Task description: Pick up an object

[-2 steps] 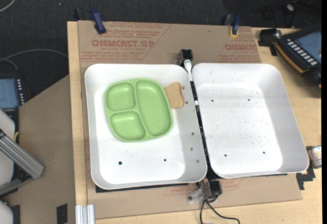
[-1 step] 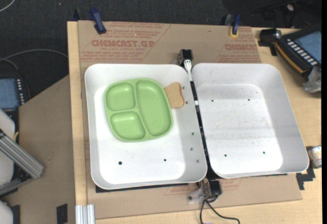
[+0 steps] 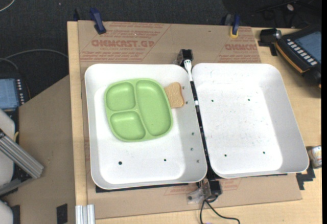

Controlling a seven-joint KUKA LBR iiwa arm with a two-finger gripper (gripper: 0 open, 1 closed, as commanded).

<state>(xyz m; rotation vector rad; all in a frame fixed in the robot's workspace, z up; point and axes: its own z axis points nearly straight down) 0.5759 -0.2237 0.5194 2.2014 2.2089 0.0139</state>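
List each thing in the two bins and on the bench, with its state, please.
green divided plate: lies flat in the left bin, right way up, nothing in its compartments.
tan slice: flat, touching the plate's right rim.
left bin: holds both.
right bin: level, speckled floor.

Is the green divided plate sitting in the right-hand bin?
No, the green divided plate lies in the left bin, with a tan sponge-like piece touching its right edge.
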